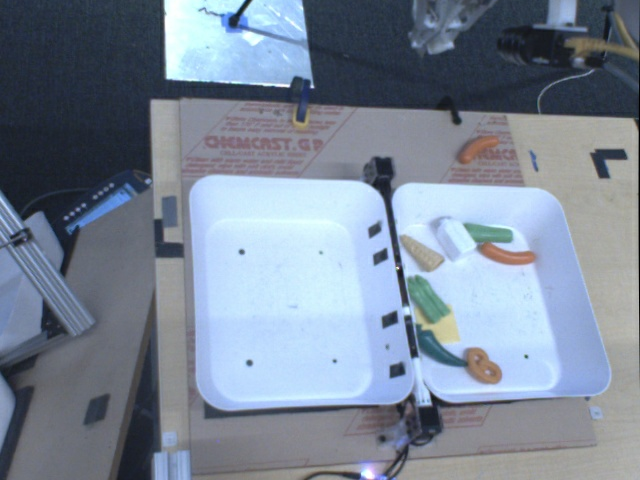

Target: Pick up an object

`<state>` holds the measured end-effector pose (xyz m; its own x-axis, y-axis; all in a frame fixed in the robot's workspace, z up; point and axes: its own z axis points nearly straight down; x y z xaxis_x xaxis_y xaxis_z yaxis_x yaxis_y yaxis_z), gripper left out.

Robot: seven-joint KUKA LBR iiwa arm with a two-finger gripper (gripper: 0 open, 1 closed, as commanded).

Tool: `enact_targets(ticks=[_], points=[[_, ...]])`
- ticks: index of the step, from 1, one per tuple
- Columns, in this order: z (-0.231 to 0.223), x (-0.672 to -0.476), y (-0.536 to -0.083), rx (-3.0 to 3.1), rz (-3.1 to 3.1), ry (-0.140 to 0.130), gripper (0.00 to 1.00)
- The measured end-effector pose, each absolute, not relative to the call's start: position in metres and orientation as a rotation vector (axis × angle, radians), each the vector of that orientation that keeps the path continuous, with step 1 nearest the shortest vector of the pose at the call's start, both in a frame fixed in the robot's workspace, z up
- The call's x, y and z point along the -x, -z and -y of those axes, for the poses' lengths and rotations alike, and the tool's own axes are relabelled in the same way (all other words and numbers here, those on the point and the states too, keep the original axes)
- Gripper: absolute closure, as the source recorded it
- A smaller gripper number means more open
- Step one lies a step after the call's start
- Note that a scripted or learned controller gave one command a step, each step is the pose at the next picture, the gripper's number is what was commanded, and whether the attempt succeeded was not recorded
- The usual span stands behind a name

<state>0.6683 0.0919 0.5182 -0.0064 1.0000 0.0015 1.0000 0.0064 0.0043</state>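
Note:
My gripper hangs high at the top of the view, above the bench's far edge and well away from the bins. Nothing shows between its fingers. The right bin holds several toy foods: a yellow corn cone, a white block, a green pepper, an orange sausage, a green ridged piece on a yellow slab, a dark green chili and a brown pretzel. Another orange sausage lies on the cardboard behind the right bin.
The left bin sits beside the right one, joined by a black clip strip. A yellow and blue clamp stands at the cardboard's back edge. A shiny plate lies on the floor behind.

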Motion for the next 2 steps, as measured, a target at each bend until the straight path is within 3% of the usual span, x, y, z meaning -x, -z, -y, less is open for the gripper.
enact_targets(ticks=[1,2], points=[[-0.121,-0.659,-0.535,-2.216,-2.225,-0.003,1.0],[-0.164,-0.618,-0.536,-2.213,-2.231,-0.005,1.0]])
